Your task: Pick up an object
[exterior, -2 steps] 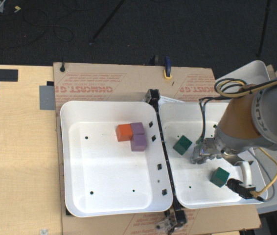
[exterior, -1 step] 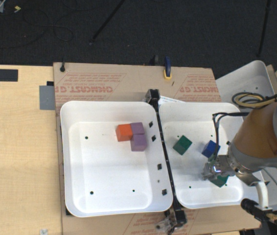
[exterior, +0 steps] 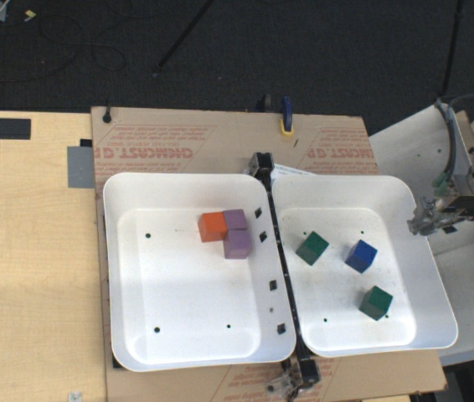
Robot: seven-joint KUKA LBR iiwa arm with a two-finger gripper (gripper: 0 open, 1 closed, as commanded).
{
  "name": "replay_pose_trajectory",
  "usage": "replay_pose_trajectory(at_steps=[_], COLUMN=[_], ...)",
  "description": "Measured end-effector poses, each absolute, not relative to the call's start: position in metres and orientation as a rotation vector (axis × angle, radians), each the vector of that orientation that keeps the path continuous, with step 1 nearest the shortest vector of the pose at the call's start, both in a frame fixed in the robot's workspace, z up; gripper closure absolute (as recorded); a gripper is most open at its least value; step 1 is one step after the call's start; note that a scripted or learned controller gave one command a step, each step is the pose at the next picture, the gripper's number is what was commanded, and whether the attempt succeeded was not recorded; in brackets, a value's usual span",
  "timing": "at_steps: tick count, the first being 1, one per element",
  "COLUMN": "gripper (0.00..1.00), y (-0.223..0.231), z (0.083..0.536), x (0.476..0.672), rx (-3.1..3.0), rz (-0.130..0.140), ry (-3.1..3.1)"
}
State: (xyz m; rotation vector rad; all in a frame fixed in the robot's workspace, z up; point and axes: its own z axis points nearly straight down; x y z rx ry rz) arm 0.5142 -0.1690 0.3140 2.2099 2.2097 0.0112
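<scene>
Six small blocks lie loose for picking: an orange cube (exterior: 213, 226) touching two purple cubes (exterior: 237, 233) in the left white bin (exterior: 128, 308), while two green cubes (exterior: 311, 248) and a blue cube (exterior: 361, 256) sit apart in the right white bin (exterior: 425, 325). Whether the gripper (exterior: 435, 216), off that bin's right rim, is spread or closed I cannot tell; the separated blocks probably offer easier access.

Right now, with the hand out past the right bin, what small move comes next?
Probably swing the hand leftward over the right bin's rim toward the blue cube. It is the nearest block, and it stands apart from both green cubes, leaving room around it.
</scene>
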Motion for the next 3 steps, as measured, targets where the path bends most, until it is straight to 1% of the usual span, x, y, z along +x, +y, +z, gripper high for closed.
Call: replay_pose_trajectory(at_steps=[1,2,3], gripper=[1.0,1.0,1.0], y=[-0.177,-0.179,-0.175], z=[0.368,0.391,0.423], x=[0.566,0.578,0.586], rx=[2.214,2.216,2.218], rz=[0.004,0.0,0.001], ry=[2.219,2.225,2.222])
